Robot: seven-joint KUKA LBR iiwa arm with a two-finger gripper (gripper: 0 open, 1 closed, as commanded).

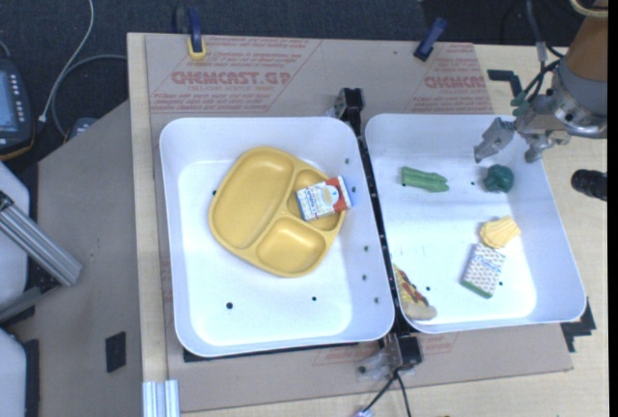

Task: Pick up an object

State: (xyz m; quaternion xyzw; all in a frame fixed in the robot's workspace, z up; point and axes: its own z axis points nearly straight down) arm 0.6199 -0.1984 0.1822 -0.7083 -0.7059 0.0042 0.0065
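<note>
My gripper hangs over the far right part of the right bin, its two grey fingers spread open with nothing between them. Just below it lies a dark green round object. A green pickle-shaped piece lies to its left. Nearer the front sit a yellow ridged chip-like piece and a small green and white packet. A food-like item rests at the bin's front left corner.
The left bin holds a yellow divided plate with a small blue and red carton on its right side. Clamps sit at the board's far edge. The grey and orange arm enters from the right.
</note>
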